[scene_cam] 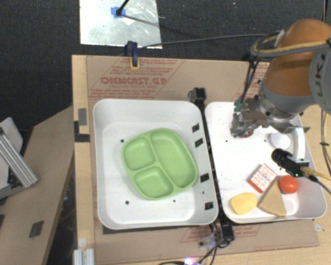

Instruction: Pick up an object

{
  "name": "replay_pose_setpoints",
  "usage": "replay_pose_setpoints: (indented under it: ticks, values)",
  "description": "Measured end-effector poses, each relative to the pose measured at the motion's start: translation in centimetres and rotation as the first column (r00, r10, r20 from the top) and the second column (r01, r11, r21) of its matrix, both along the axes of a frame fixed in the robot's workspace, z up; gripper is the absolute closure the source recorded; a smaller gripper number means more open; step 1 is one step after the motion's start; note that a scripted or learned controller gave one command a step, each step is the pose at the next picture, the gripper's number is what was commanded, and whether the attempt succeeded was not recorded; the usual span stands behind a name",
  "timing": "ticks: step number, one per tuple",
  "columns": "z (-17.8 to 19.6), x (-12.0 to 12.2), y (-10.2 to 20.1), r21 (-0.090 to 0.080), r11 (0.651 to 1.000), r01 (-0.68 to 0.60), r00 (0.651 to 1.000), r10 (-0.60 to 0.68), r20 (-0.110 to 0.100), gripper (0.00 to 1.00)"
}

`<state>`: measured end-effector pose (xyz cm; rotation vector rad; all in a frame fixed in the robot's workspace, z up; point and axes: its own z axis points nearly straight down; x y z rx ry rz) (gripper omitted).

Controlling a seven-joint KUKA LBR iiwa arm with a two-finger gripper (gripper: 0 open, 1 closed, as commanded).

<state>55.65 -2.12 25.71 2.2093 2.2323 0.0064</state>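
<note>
The right bin holds several small items near its front: a red and white box, a red tomato-like ball, a tan wedge and a yellow lump. My gripper hangs low over the back left part of that bin, pointing down at bare white floor. It stands well apart from the items at the front. The view does not let me judge its finger gap, and I see nothing held in it.
The left bin holds a green three-compartment plate. Black clips line the seam between the two bins. A brown cardboard sheet lies under and behind the bins.
</note>
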Motion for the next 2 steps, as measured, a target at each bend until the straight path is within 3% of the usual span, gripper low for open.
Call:
replay_pose_setpoints:
  ticks: [1, 2]
  values:
    - [-0.4, 1.2, 4.6, 0.0, 1.0, 0.001, 1.0, -0.001, -0.001, 1.0]
    - [-2.2, 4.2, 9.3, -0.001, 1.0, 0.001, 1.0, -0.001, -0.002, 1.0]
